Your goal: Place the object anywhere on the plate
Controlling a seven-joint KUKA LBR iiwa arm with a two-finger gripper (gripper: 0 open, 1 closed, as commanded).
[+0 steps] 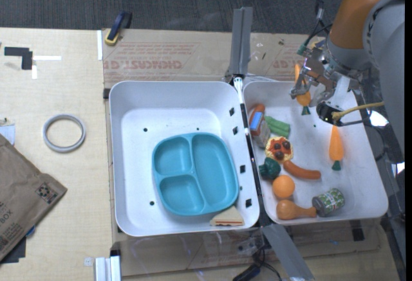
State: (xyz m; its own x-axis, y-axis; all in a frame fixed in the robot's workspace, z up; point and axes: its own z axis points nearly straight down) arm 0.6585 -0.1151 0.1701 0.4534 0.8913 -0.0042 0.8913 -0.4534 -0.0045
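A blue three-compartment plate [193, 173] lies in the left bin [129, 145], towards its front right. My gripper [304, 88] hovers over the back of the right bin [367, 177], far to the right of the plate. A small orange carrot with a green tip [304, 99] shows between its fingers, sticking out above and below them. The gripper is shut on it.
The right bin holds a second carrot [336, 145], a sausage [302, 172], an orange [283, 188], a squash [293, 210], a can [328, 201], broccoli [269, 169], a pizza slice [278, 146] and a red bottle [256, 120]. A tan wedge [226, 220] lies at the plate's front edge. A tape ring [64, 132] rests on the bench to the left.
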